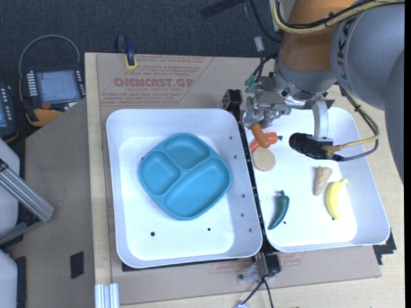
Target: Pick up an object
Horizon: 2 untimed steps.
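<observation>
My gripper point(262, 117) hangs low over the back left corner of the right bin point(359, 233). Just below its tip lies an orange carrot-like toy point(263, 138), partly hidden by the gripper; whether they touch I cannot tell. A tan round disc point(264, 160) lies against the carrot's front. Further forward a dark green pepper point(280, 209) rests near the bin's left wall. To the right, a tan chunk point(320, 179) and a yellow banana point(334, 197) lie side by side.
The left bin point(128, 236) holds a blue divided plate point(185, 174). A black device on a cable point(309, 145) hangs from the arm over the right bin. The arm's grey and orange bulk point(321, 31) covers the bin's back edge.
</observation>
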Each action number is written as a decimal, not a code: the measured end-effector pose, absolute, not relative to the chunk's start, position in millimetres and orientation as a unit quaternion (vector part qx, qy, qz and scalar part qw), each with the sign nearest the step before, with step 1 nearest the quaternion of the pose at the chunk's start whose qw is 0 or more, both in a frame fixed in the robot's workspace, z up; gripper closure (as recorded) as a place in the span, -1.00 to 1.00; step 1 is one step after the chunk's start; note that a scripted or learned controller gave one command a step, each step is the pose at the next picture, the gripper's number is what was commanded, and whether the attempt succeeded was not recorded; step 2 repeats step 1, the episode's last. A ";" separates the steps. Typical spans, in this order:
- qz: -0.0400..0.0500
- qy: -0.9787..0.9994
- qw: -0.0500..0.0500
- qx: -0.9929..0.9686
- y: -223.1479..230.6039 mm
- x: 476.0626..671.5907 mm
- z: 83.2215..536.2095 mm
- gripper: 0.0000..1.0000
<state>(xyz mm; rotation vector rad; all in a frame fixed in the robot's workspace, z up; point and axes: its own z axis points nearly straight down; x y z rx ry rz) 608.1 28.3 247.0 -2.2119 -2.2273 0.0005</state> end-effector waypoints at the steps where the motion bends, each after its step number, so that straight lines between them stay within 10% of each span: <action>1: 0.001 -0.709 0.001 -0.705 75.3 615.6 229.1 1.00; 2: 0.001 -0.709 0.001 -0.705 75.3 615.6 229.1 1.00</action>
